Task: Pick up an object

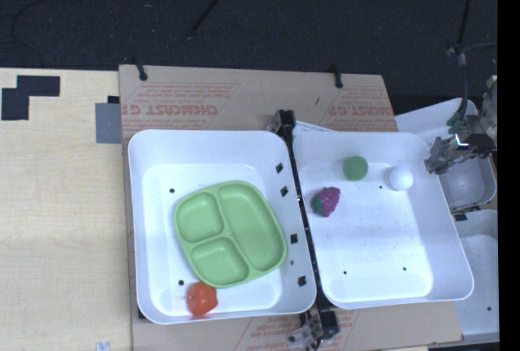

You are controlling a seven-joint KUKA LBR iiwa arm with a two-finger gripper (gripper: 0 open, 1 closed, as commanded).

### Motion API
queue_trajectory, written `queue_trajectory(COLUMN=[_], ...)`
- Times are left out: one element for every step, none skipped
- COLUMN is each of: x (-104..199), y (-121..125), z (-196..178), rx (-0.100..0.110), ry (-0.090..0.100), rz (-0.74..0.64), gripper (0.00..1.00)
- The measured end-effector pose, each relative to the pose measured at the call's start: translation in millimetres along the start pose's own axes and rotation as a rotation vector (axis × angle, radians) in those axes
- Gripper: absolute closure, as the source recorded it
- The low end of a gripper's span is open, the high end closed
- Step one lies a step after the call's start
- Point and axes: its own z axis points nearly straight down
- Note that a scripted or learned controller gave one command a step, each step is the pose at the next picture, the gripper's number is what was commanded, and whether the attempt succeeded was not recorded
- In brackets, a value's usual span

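Two shallow white plastic bins sit side by side on the surface [57, 203], touching along the middle. A flat brown cardboard sheet [244, 101] lies under both.

In the left bin [150, 154] lies a green plastic plate with three sections [229, 233], about in the middle. A small orange lumpy toy [201, 298] sits just in front of the plate, near the front wall.

In the right bin [382, 260], three things sit toward the back. The purple bumpy berry toy [327, 201] is nearest the middle wall. The green round ball [354, 168] is behind it and to its right. The small white ball [400, 178] is right of the green one, near the right wall.

My fingers [448, 148] are outside the right bin, just past its right wall.
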Motion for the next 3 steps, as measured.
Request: queue_trajectory(x=[41.5, 89.1, 136.5], y=[-8.3, -13.7, -36.3], z=[2.9, 3.4, 11.0], rx=[0.007, 0.007, 0.009], ry=[0.003, 0.004, 0.003], rz=[-0.002, -0.003, -0.002], gripper=[1.00, 1.00, 1.00])
